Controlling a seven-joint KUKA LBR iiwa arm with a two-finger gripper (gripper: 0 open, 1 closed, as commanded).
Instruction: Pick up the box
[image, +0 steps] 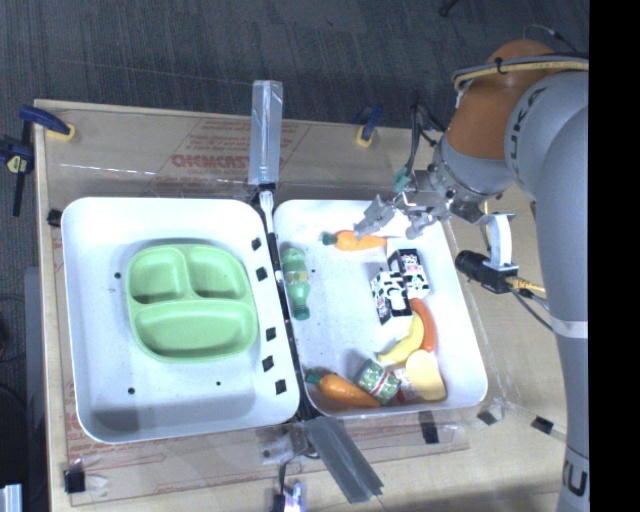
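**Tool hovers at the top of the right bin, box lies just below it**

Here the grey arm (545, 200) comes in from the right of the frame, its orange band in the upper right corner. The tool (395, 212) sits over the upper edge of the right bin (465, 330), its fingers spread apart with nothing between them. One fingertip is just beside a small carrot (358, 240) that lies near the top of that bin.

The box (399, 285), black and white with a busy print, lies tilted in the right half of the right bin, a little below the tool and apart from it. Just below the box are a red pepper (428, 325) and a yellow banana (402, 345). Along the bin's lower edge lie a larger carrot (340, 390), a small green can (377, 379) and a pale yellow piece (424, 377). A green bottle (294, 280) lies against the bin's left wall.

The left bin (90, 300) holds a green divided tray (192, 302). Both bins rest on the tabletop (140, 150).
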